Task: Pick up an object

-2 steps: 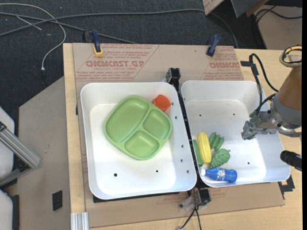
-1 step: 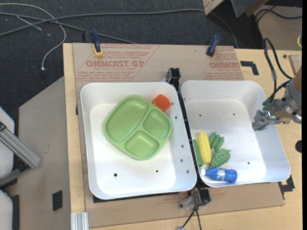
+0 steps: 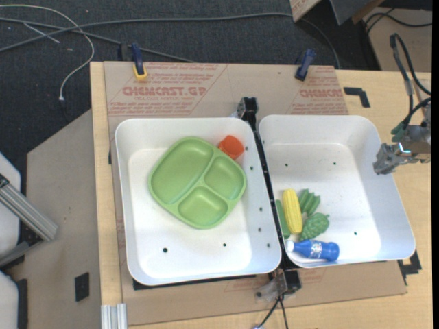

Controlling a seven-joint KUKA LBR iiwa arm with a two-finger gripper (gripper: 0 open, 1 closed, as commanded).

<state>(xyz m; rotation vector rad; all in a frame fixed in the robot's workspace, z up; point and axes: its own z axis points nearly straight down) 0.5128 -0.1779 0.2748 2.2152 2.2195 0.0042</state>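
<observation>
corn cob (image 3: 292, 211), a yellow toy, is the likeliest pick: it lies in the right bin (image 3: 343, 132), against the wall that this bin shares with the left bin (image 3: 130, 184), toward the near corner. its long axis runs roughly front to back along that shared wall. just beside the corn, on the side away from the wall, sit two green toy vegetables (image 3: 312, 214), and just in front of it a blue bottle-like toy (image 3: 317, 250) rests on a small white dish (image 3: 302, 258); all four crowd together, touching or nearly so.

gripper (image 3: 387, 160) hangs at the far right rim of the right bin, well apart from the corn, with bare bin floor between them. from the gripper the corn lies across the bin toward the shared wall and nearer the front. whether its fingers are spread or closed cannot be told at this size, and nothing shows between them.

judging by that, the reach has to cross the bin, and a grasp across the cob's short width looks best, though the wall and green toys leave little room.

in the left bin a green divided plate (image 3: 197, 181) lies with an orange toy (image 3: 231, 144) touching its far edge.
</observation>
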